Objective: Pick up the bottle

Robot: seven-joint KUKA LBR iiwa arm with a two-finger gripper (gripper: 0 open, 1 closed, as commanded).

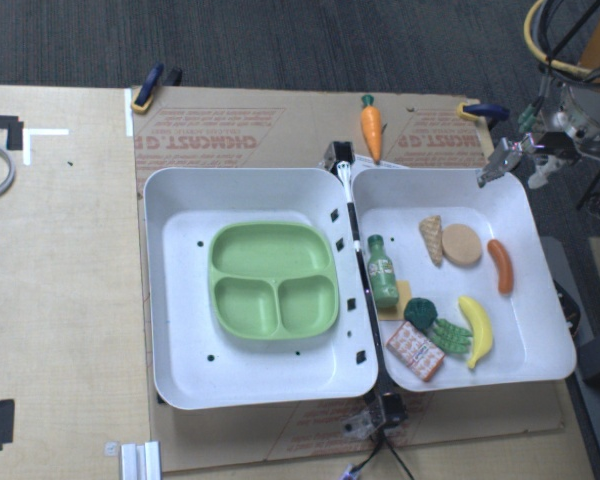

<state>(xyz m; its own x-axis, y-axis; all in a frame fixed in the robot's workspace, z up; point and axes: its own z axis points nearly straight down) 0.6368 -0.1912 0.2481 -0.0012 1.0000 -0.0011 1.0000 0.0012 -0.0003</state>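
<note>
I see the green bottle (383, 270) lying in the right bin (540, 358), close against its left wall, cap pointing away, touching a yellow block (397, 298). Broccoli (421, 313) sits just beside. My tool (515, 158) hangs over the bin's far right corner, well apart from the bottle; cannot tell how far open, nothing visibly held.

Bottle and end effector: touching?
Apart. The camera view shows the end effector up at the right bin's far right corner, while the green bottle lies by that bin's left wall, with bare white floor between them.
</note>
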